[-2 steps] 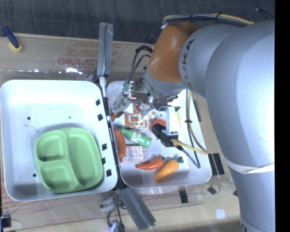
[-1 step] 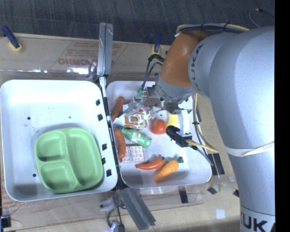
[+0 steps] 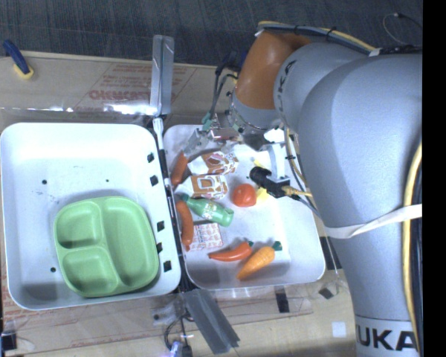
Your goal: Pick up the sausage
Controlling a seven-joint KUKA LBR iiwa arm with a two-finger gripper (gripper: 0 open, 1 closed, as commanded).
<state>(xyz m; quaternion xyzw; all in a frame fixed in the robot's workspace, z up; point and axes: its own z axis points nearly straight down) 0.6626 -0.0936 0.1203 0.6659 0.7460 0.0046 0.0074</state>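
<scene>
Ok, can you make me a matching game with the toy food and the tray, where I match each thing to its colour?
Things:
1. tomato
2. bottle
3. carrot
4. divided tray

Colours:
A. pale green
B. orange
C. red
D. green with a white label

Pairs: 1-C, 2-D, 3-B, 4-A

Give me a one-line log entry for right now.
task: pick sausage | status: not grasped, lies by right bin left wall | gripper: above bin's far end
</scene>
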